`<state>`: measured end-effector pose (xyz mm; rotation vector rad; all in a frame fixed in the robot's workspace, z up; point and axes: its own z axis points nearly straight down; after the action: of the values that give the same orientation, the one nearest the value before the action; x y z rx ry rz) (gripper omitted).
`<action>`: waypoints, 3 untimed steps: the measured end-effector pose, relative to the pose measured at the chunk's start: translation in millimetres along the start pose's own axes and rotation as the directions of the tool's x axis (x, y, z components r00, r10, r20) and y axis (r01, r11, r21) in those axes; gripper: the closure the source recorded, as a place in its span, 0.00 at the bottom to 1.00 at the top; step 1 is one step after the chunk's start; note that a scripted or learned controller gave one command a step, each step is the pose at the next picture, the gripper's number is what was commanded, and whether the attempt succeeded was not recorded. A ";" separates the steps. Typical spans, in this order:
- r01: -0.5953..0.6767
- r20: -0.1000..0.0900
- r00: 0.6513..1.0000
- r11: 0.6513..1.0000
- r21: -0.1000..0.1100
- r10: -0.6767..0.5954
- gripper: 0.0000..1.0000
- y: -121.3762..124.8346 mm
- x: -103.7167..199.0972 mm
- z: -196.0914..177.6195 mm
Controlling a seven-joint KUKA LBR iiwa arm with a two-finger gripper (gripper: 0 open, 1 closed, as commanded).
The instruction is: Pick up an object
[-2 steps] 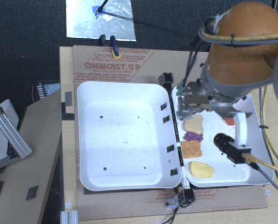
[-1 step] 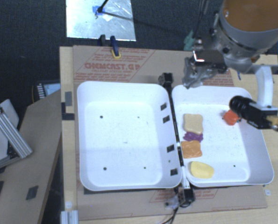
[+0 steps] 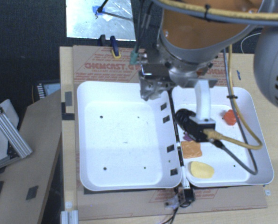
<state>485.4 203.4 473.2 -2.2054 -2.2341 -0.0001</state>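
Note:
The right bin [image 3: 262, 164] holds a small red-orange piece [image 3: 230, 118] near its far right, a flat orange square [image 3: 191, 149] and a pale yellow oval [image 3: 202, 170] near its front left. A bit of something purple [image 3: 189, 136] shows just above the orange square. My gripper [image 3: 151, 88] hangs from the big orange-banded wrist over the far end of the divide between the two bins, at the left bin's back right corner. It is well apart from all the objects. Nothing is visibly held.
The left bin [image 3: 120, 143] lies to the left of the divide. A yellow cable [image 3: 237, 141] loops across the right bin's middle. Cardboard [image 3: 101, 64] lies under both bins, with clips at its far edge.

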 end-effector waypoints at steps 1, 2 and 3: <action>-0.006 -0.002 1.000 1.000 -0.012 0.006 1.00 49.6 32.1 -65.4; -0.004 -0.001 1.000 1.000 -0.007 0.004 1.00 47.8 30.8 -73.6; 0.000 -0.003 1.000 1.000 -0.009 0.000 1.00 47.8 31.2 -85.0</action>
<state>532.8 235.1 558.2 -2.2088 -2.2370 -0.0138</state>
